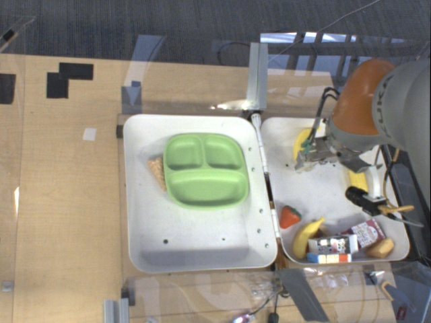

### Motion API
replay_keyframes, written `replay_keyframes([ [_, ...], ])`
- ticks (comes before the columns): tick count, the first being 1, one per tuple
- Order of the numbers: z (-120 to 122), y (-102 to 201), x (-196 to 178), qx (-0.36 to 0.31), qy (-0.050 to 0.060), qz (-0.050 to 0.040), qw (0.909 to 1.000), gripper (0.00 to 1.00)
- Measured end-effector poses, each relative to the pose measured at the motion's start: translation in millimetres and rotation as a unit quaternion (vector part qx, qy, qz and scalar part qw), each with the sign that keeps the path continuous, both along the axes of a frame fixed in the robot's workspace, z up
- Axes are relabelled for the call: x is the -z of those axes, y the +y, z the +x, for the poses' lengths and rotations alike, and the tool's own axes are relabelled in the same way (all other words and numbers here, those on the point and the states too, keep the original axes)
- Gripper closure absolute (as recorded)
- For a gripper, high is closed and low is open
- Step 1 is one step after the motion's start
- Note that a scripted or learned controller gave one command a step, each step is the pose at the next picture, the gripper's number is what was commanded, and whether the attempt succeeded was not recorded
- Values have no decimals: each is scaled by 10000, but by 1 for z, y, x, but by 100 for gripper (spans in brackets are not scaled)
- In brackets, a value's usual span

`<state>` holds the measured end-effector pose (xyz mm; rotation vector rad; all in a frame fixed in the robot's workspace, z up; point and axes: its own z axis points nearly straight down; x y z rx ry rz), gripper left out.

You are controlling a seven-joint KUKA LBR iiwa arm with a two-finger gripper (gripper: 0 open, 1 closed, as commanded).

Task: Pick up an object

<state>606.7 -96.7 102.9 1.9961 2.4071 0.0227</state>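
Observation:
My gripper [307, 161] hangs over the far left part of the right bin [323, 197], pointing down. A yellow object [300, 142] lies just behind it, partly hidden by the wrist. Toward the bin's near edge lie a red strawberry-like toy [290, 216], a yellow banana [307, 233], a small printed box [330, 247], a purple packet [368, 233] and a tan bread-like piece [382, 248]. Another yellow piece [357, 180] shows under the arm.
The left bin [145, 241] holds a green divided plate [204, 169] with a tan cracker-like piece [157, 171] sticking out at its left. A metal divider [266, 180] separates the two bins.

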Motion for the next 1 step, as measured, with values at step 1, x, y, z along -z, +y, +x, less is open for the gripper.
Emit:
replay_keyframes([
  [1, 0, 0, 0, 0, -1, 0, 10000, 0],
])
